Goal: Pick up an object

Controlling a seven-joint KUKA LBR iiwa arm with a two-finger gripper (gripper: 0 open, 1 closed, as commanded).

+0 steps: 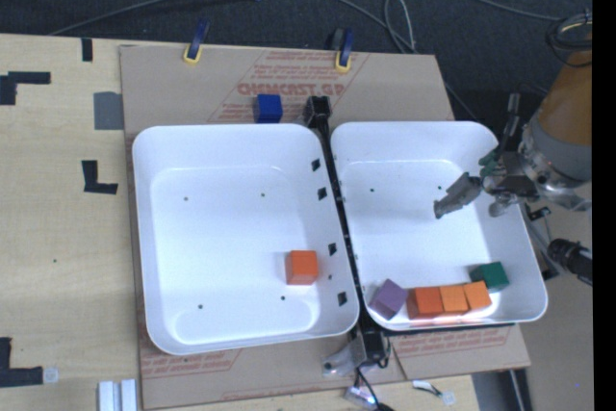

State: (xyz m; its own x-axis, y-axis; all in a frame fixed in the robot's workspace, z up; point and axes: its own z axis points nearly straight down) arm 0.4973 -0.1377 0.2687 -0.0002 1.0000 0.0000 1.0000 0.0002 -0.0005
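Observation:
An orange cube (pixel 302 267) lies in the left bin (pixel 173 207), near its front right. Along the front wall of the right bin (pixel 404 159) sit a purple cube (pixel 389 298), three orange blocks (pixel 451 300) in a row and a green block (pixel 492 276). My gripper (pixel 470 205) hovers over the right side of the right bin, above and behind the green block. Its fingers (pixel 452 198) stand apart and open with nothing between them.
A blue block (pixel 269 107) rests on the cardboard behind the left bin. A black divider clip strip (pixel 332 207) runs between the bins. Two clamps (pixel 343 51) hold the cardboard's far edge, and cables trail across the dark floor behind.

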